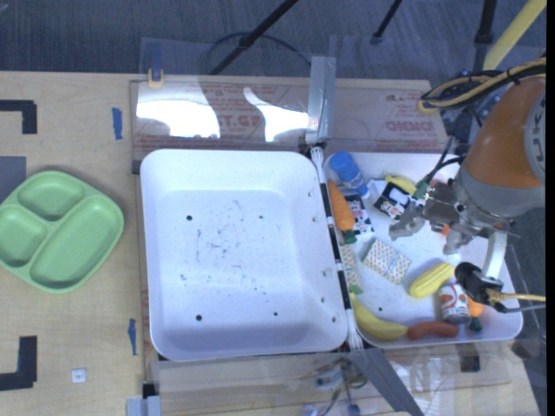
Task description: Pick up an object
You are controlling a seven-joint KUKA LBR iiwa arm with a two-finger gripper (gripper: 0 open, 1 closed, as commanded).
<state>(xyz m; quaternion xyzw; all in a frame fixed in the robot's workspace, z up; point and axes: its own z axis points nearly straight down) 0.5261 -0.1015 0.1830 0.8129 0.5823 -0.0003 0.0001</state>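
You see red lettering on clear panel [408,115] behind bins, up-left of gripper [429,232]; mirrored, too blurred to read.

Robotics lab: bench [69,102], tripod legs [277,16]

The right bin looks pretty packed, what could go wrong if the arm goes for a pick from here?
The right bin is crowded: the corn cob, banana and sausage lie close together, so the end effector may nudge neighbours or lift two things. The banana and the carrot sit against the bin's walls, leaving little room around them. The checkered packet lies flat and could slip.
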